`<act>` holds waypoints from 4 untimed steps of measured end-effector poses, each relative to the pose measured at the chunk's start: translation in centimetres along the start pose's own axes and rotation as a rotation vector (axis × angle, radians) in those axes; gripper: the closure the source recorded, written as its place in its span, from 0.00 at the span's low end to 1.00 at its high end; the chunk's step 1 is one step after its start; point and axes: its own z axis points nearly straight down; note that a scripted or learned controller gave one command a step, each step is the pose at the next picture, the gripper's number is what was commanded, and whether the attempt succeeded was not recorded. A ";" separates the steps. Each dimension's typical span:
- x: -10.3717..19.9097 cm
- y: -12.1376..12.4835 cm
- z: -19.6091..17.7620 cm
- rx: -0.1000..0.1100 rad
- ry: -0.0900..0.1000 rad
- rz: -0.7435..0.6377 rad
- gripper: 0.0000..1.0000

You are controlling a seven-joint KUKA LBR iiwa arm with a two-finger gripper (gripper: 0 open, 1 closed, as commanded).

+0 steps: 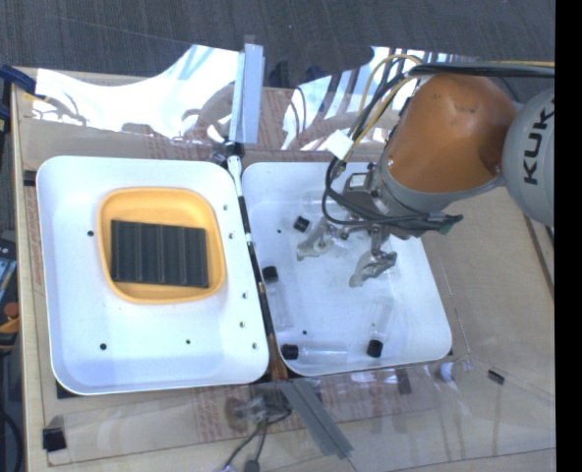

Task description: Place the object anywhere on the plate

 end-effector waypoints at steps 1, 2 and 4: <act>-2.3 2.9 -2.5 0.003 -0.001 -0.303 0.00; -7.2 7.1 -2.1 -0.004 0.001 -0.598 0.00; -12.9 5.7 0.4 -0.001 -0.001 -1.183 0.00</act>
